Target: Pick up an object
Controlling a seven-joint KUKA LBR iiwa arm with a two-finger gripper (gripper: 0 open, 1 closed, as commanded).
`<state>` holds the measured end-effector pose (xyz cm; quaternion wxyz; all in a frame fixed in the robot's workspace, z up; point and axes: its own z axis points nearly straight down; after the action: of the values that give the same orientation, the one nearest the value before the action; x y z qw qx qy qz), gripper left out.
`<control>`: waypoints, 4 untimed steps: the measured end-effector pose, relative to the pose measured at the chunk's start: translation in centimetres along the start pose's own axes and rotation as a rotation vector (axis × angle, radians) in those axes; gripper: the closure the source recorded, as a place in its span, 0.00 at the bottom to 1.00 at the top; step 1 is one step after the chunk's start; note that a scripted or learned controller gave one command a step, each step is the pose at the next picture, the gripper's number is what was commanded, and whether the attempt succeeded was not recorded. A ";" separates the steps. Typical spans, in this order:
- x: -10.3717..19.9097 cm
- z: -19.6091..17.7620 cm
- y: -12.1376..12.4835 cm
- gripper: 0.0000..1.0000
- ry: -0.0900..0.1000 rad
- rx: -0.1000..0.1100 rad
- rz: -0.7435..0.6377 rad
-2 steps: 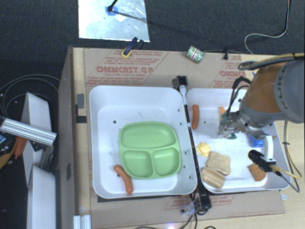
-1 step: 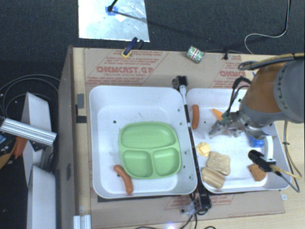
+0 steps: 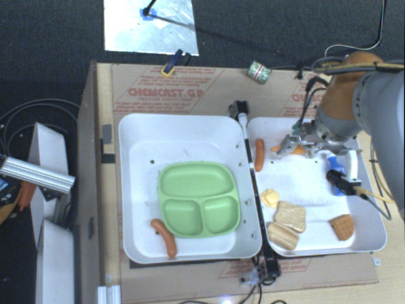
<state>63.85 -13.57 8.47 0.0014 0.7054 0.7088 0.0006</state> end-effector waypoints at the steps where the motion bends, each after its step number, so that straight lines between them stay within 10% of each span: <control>1: 1.8 0.4 2.4 0.00 0.001 0.031 0.007; 4: -0.2 0.4 2.4 0.00 0.008 0.032 0.004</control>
<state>66.28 -13.77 8.03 -0.0127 0.7069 0.7071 -0.0080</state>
